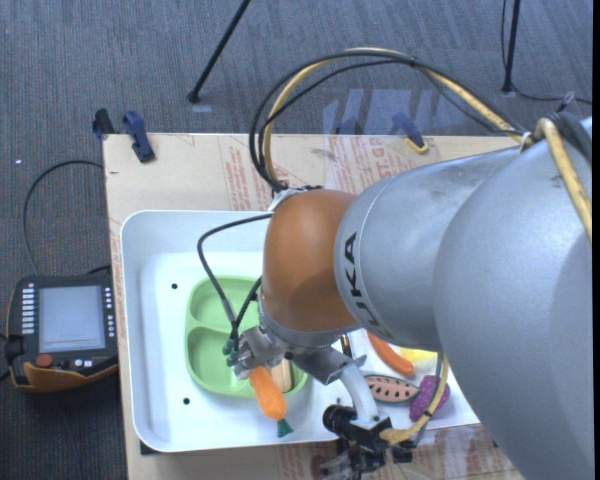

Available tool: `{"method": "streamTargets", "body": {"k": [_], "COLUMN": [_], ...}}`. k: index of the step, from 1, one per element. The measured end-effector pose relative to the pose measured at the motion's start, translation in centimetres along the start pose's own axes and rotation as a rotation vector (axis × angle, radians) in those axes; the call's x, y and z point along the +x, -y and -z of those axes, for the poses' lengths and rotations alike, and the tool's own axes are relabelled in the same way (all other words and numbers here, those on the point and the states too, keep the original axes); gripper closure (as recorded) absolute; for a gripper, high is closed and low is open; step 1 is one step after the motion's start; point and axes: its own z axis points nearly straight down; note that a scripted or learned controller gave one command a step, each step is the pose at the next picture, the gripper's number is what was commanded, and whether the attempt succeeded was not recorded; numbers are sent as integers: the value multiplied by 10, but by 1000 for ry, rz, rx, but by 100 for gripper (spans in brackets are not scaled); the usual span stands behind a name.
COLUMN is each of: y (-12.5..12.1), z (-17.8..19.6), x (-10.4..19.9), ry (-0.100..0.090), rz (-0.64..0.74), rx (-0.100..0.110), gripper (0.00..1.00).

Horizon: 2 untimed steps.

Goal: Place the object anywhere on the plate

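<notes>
A grey carpeted floor surrounds the bench, with tripod legs (225,43) standing at the top and a teach pendant (65,330) lying on the carpet at the left. The bench top is a pale board (200,173) with blue clamps (137,136) at its upper left corner.

In the camera view, a shallow white bin (145,298) sits on that board and holds a green divided plate (210,343). The KUKA arm (450,268) reaches in from the right and covers much of both bins; its orange band (305,268) hangs right above the plate. Below it the gripper (248,356) sits low over the plate's near right part. A toy carrot (269,395) lies slanted just below the gripper, its top end near the fingers and its green tip pointing at the bin's front wall. It seems to rest on or just past the plate's lower right rim. Whether the fingers are closed on it or parted I cannot tell; the wrist hides them.

To the right, under the arm, are more toys: an orange piece (390,356), a watermelon slice (388,388) and a purple piece (423,398).

The risk, as I judge it, is that the carrot straddles the rim; if let go there it could roll off onto the bin floor. The cables (215,258) looping near the wrist could also snag.
</notes>
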Motion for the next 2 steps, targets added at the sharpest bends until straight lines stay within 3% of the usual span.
{"method": "streamTargets", "body": {"k": [1, 2], "y": [-26, -86], "z": [-59, -56], "x": [46, 12], "ry": [5, -11], "rz": [38, -111], "rx": [-19, -8], "gripper": [100, 100]}}
